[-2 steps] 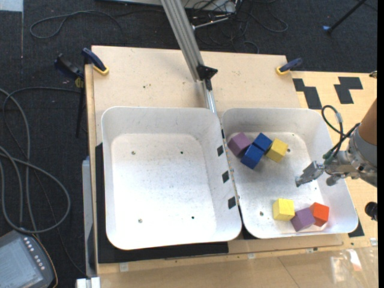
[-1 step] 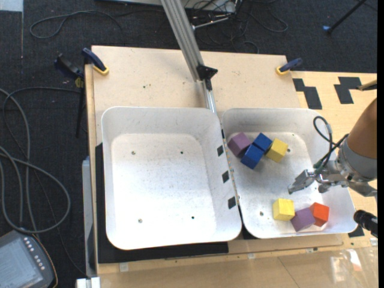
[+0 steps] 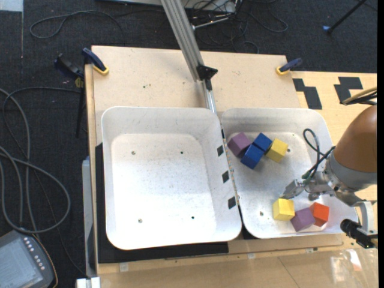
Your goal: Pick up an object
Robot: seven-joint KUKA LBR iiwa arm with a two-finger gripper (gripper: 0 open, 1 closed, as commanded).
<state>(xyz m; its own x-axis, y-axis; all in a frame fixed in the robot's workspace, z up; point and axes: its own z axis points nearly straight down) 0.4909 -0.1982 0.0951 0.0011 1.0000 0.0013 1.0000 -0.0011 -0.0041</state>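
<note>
Your gripper [image 3: 298,189] hangs over the right bin [image 3: 312,128], just above the near yellow cube [image 3: 284,209]; you cannot tell its opening, and nothing shows in its grasp. That cube sits slightly turned, no long axis, touching the purple block [image 3: 302,218], beside the orange cube [image 3: 321,213].

My arm [image 3: 360,152] reaches in from the right edge, its orange band at mid-right; my pincer [image 3: 298,189] hangs low at the frame's lower right.
</note>
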